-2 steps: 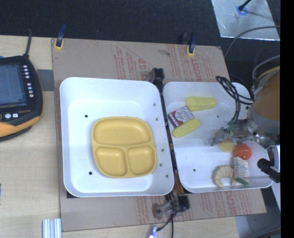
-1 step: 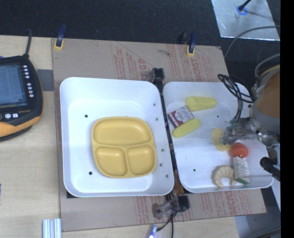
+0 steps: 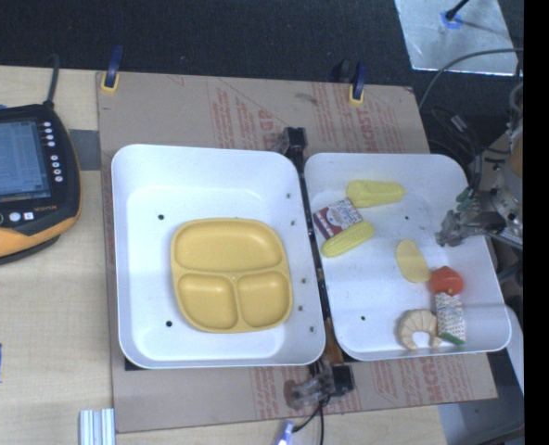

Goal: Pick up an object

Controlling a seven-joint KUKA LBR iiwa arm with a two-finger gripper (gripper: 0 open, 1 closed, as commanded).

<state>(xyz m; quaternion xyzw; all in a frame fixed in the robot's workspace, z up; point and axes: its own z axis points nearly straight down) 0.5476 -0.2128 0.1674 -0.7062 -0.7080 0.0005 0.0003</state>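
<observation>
Corn cobs [image 3: 375, 193], bumpy and yellow, lie in the smooth white bin [image 3: 386, 341].

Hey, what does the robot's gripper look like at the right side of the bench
The gripper is a small grey metal assembly with thin dark fingers, seen at the right bin's far edge. Above it sits a boxy grey wrist body with a tan or orange patch, and dark cables loop nearby.

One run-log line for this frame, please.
claw: over right bin edge | holding: nothing seen | nearest: tomato | yellow tray: left bin
</observation>
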